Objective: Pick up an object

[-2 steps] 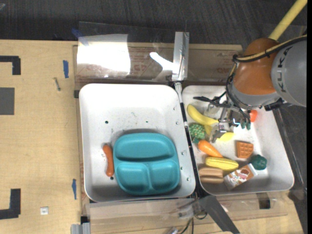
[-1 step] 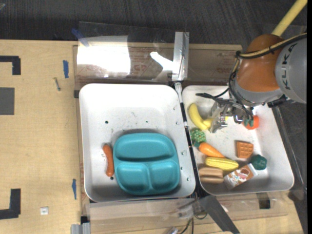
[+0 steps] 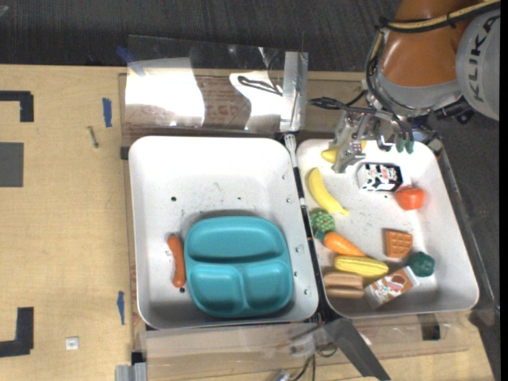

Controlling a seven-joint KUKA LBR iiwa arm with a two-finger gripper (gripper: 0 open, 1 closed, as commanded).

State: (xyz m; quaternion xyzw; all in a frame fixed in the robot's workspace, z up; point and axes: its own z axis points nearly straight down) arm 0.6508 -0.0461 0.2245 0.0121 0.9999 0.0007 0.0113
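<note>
Counter: tan board [image 3: 63, 236] with black corner marks on its left part, carrying two shallow white bins side by side; dark carpet-like floor behind.
Back of bins: clear plastic sheet [image 3: 206, 94] standing upright along the far edge of the left bin, catching glare.
Left bin [image 3: 159, 165]: holds a teal divided tray [image 3: 236, 265] lying flat toward the near side, and an orange-red sausage [image 3: 178, 260] just beside the tray's left edge.
Right bin [image 3: 456, 236]: crowded with toy food.
Banana [image 3: 324, 191]: yellow, lying along the bin's left wall, near the far end.
Black-and-white carton [image 3: 381, 176]: near the far wall, right of the banana.
Tomato [image 3: 410, 198]: red-orange, just beside the carton on its near right.
Carrot [image 3: 340, 242]: orange with green top, near the left wall, below the banana.
Waffle piece [image 3: 398, 243]: brown, right of the carrot.
Corn [image 3: 359, 266], hot dog bun [image 3: 343, 282], red-and-white box [image 3: 387, 286], dark green piece [image 3: 421, 264]: clustered at the near end, touching or close together.
Arm [image 3: 425, 46]: grey with orange band, reaching in from the right above the right bin's far corner.
Tool [image 3: 346, 155]: low over the far-left part of the right bin, just above the banana's far end and left of the carton; cannot tell whether it is apart or together, and nothing is seen held in it.
</note>
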